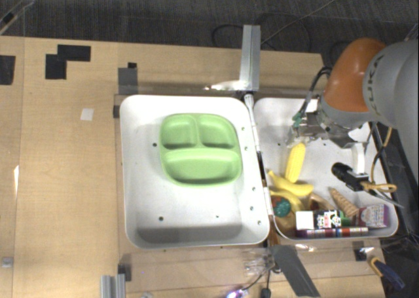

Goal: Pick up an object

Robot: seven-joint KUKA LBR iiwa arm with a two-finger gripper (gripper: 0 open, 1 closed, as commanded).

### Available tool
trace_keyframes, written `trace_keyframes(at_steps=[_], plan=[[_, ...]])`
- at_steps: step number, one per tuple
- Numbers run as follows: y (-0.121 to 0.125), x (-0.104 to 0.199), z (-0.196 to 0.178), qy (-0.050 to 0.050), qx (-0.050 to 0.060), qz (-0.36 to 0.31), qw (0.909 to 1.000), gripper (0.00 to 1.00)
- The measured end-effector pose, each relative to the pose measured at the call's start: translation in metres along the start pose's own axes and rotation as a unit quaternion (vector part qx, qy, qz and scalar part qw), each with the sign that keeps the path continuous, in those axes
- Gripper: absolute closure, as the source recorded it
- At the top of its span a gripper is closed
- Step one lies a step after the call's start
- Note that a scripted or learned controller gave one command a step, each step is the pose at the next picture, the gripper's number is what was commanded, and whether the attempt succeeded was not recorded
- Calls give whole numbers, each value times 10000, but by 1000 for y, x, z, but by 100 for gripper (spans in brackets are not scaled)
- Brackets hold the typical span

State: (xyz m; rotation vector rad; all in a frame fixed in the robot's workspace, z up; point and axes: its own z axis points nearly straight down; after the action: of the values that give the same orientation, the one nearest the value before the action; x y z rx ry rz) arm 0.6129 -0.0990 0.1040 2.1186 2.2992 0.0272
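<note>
My gripper (300, 131) hangs over the far part of the right bin (275, 116), just above the upper end of a yellow corn cob (296, 162) that lies lengthwise on the bin floor. Whether it touches the cob I cannot tell, and nothing shows as held. A banana (292, 188) lies just nearer than the cob, with a teal ball (281, 208) beside it. The grey arm with its orange band (350, 80) comes in from the right.
The left bin (141, 179) holds a green divided plate (198, 147). Along the near wall of the right bin lie a white box (304, 220), a marker (337, 230), a brown cone (344, 204) and a small packet (373, 213). A metal post (251, 57) rises between the bins.
</note>
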Motion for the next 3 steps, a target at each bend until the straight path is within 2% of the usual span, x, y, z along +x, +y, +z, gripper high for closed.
trace_keyframes(at_steps=[1,2,3], plan=[[0,77,-116,-4,80,417,9991,100],[-1,77,-116,-5,84,418,9991,0],[-16,33,-88,-3,88,-312,9995,0]])
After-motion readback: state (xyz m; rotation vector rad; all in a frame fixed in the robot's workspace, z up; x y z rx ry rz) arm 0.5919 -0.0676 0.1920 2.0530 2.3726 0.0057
